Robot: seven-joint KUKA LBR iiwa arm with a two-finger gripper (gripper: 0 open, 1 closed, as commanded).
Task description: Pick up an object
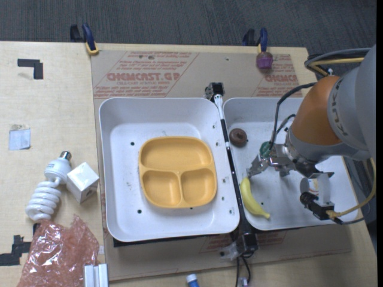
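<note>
A yellow banana (253, 200) lies on the floor of the right-hand white bin (281, 220), close to that bin's left wall and toward its near edge, its length running from upper left to lower right. Farther back in the same bin, near the left wall, sits a small brown round object (238, 137), well apart from the banana.

The gripper (261, 162) of the grey arm (347, 109) hangs over the right bin just above and to the right of the banana's upper end, near the fruit but not touching it. Nothing can be seen between its fingers; whether they are parted or closed cannot be told from this angle. The arm's orange band (317, 121) shows above the wrist, and dark cables loop around it toward the bin's right side.

In the left-hand white bin (119, 208) rests a yellow three-compartment plate (178, 172), roughly centred on the bin floor. The two bins stand side by side, their inner walls touching along a black strip.

Both bins sit on a brown sheet printed with red lettering (143, 70), clamped at its far edge. A small purple object (264, 60) lies on that sheet behind the right bin. To the left, on the pale bench (42, 112), a white spiral light bulb (48, 190) lies just beside a small white cube (82, 181), with crumpled pinkish plastic wrap (57, 256) in front of them.
</note>
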